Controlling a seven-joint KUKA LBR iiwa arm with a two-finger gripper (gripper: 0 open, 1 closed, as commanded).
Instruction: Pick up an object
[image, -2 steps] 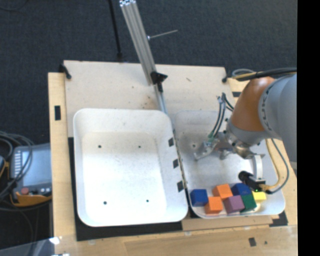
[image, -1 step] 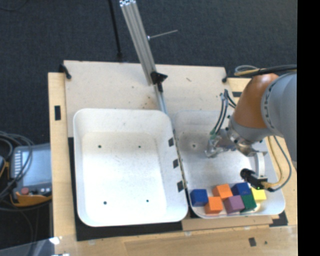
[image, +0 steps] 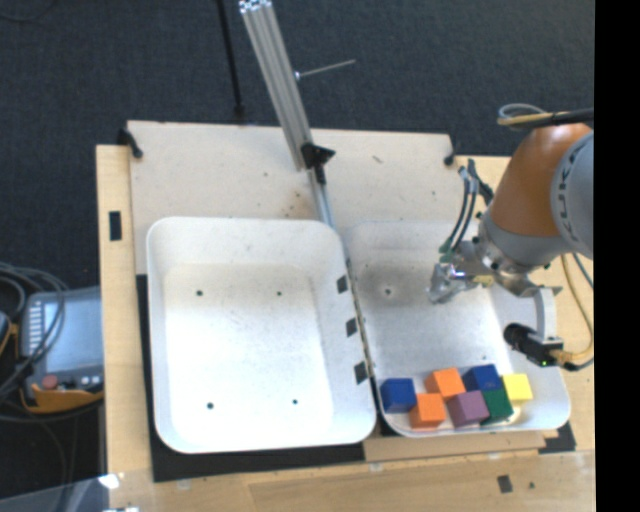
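You have two shallow white bins side by side on the bench: the left bin (image: 250, 330) and the right bin (image: 430, 320). The arm (image: 540, 200) comes in from the right, its orange band above the wrist, and hangs over the far right part of the right bin. The gripper (image: 443, 285) points down and to the left above the bare middle of that bin; you cannot tell from here whether it is apart or together, and nothing shows in it. Your blocks are all bunched at the near edge of the right bin, well apart from the gripper. From left to right you see a blue block (image: 398, 393), an orange block (image: 429, 409) with a second orange block (image: 447, 381) just behind it, a purple block (image: 466, 408), a green block (image: 498, 405), another blue block (image: 484, 378) behind those, and a yellow block (image: 517, 388) at the right end. They sit touching or just beside each other.
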